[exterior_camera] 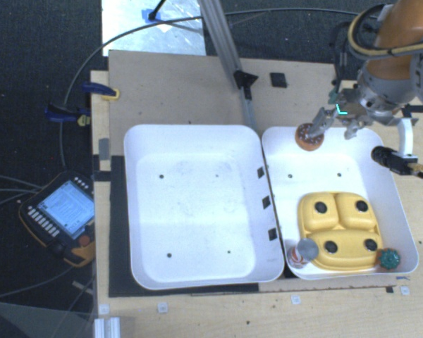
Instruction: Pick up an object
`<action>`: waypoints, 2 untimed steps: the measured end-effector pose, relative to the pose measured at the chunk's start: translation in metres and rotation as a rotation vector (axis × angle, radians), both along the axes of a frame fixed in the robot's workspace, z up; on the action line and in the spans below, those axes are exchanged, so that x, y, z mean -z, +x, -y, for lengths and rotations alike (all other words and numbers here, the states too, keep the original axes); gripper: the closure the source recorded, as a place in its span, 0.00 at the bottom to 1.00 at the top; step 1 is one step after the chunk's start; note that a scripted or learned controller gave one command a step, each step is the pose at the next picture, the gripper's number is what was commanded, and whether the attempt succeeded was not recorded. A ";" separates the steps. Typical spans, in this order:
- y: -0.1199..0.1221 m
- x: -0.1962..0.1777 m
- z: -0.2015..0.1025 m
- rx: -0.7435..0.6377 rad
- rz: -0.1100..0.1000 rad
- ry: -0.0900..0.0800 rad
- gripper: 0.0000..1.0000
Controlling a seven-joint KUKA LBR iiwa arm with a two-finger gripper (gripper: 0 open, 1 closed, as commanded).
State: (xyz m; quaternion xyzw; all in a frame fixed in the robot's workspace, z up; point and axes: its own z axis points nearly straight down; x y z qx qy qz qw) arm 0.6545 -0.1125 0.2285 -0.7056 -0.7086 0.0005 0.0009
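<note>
In the right bin, a yellow tray lies beside a teal ball.

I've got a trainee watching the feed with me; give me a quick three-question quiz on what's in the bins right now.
1. True or false: the yellow tray lies in the left bin.
2. Which thing sits at the right bin's far rim, close to the gripper? A) teal ball B) small brown round object C) grey-capped object
3. Fill in: the teal ball rests at the yellow tray's near-____ corner.

Key: 1. False, it lies in the right bin. 2. B, the small brown round object. 3. right; the grey-capped object is at its near-left corner.
</note>
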 end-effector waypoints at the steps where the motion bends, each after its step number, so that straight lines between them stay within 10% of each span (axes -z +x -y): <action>1: 0.001 -0.002 0.000 0.000 0.004 -0.001 0.00; 2: 0.007 0.045 -0.006 -0.002 0.001 -0.001 0.00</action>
